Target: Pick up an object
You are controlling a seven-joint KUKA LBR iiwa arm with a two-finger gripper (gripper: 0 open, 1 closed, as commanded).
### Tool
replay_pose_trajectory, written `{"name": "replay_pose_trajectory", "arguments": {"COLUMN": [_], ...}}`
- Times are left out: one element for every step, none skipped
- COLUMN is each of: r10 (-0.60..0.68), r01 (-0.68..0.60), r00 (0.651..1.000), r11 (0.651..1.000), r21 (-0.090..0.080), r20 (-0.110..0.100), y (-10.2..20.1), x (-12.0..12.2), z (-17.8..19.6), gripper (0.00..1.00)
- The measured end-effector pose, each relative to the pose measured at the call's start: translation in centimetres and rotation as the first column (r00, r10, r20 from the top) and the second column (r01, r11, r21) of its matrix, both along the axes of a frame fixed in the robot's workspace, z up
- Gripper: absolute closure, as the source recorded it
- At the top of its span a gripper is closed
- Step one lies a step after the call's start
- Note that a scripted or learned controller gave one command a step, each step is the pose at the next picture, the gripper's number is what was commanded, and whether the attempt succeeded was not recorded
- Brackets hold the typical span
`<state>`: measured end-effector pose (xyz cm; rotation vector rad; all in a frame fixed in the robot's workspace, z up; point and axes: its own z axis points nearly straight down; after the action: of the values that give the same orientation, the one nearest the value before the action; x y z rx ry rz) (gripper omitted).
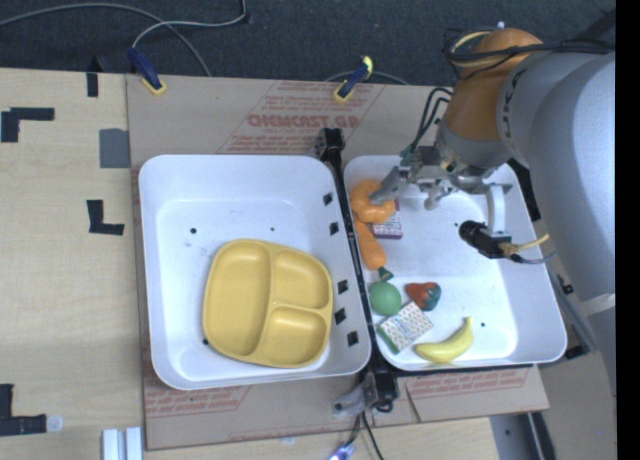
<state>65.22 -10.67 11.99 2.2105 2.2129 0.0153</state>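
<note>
Two white bins sit side by side on the worktop (60, 248). The left bin (165, 188) holds a yellow divided plate (268, 303). In the right bin (530, 333), the tool (392, 188) hangs over orange toys (372, 210) at its upper left; its grip cannot be told. A banana (445, 343) lies lower down.

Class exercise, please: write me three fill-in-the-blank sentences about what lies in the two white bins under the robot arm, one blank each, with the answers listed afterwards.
1. The yellow divided tray lies in the ______ bin of the camera view.
2. The banana lies near the front edge of the right bin, and its colour is ______.
3. The green ball lies beside a strawberry whose colour is ______.

Missing words: left; yellow; red
</note>
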Motion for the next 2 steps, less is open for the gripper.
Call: {"name": "replay_pose_trajectory", "arguments": {"r10": [0.0,0.0], "r01": [0.0,0.0], "r00": [1.0,1.0], "r11": [1.0,1.0], "r21": [0.0,0.0], "r20": [0.0,0.0], "y": [0.0,0.0], "x": [0.0,0.02], "z": [-0.01,-0.04], "gripper": [0.0,0.0]}}
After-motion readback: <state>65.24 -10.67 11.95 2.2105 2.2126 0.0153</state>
